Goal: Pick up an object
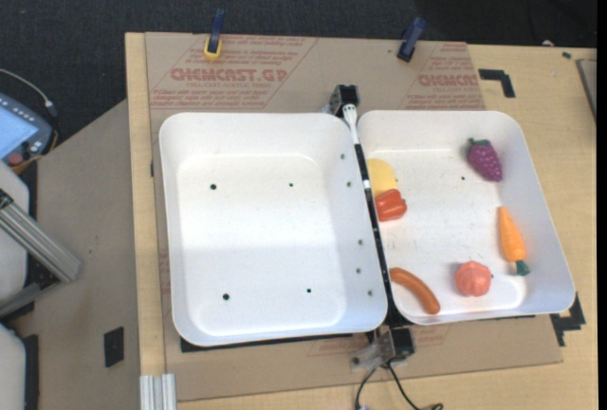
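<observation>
White plastic makes up both shallow bins, set side by side on a brown cardboard sheet [285,66] printed with red lettering. The left bin [167,209] has four small dark dots on its floor. The right bin [542,209] holds all the toys that could be picked up, six of them.

A purple bunch of grapes [485,159] lies in the far right corner. An orange carrot [511,238] lies along the right wall, its green end pointing near. Just left of that end sits a round pink-orange fruit [473,279]. An orange-red sausage [414,290] lies slantwise in the near left corner. Against the left wall, a yellow piece [380,175] touches a red piece [390,206] on its near side; their exact kinds are hard to make out.

At the sheet's far edge stand two clamps: a yellow-and-blue clamp [215,42] on the left and a blue clamp [411,39] further right.

Whether the gripper is wide or narrow I cannot tell.
</observation>
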Controlling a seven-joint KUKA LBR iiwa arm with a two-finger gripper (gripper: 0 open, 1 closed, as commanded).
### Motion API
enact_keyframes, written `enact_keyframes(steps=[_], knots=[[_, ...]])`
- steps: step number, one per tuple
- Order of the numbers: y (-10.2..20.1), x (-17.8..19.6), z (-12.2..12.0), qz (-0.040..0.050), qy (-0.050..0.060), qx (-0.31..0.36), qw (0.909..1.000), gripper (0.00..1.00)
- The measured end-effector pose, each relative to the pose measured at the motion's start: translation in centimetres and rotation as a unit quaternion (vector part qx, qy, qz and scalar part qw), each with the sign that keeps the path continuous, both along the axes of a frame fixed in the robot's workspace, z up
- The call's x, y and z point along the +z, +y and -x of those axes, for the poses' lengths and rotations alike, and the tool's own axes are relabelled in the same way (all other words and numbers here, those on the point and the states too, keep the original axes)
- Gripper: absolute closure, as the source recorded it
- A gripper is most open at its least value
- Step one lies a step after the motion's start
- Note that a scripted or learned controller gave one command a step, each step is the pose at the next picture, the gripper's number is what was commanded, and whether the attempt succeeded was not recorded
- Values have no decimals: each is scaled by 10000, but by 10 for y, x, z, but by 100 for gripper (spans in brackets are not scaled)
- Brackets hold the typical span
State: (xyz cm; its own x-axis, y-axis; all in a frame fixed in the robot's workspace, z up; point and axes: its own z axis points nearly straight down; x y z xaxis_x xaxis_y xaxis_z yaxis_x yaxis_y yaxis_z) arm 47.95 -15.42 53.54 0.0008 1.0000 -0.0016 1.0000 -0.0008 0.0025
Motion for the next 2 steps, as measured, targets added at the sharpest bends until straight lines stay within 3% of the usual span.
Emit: enact_keyframes(steps=[2], knots=[[-7, 0, 0, 1, -2, 1, 10000, 100]])
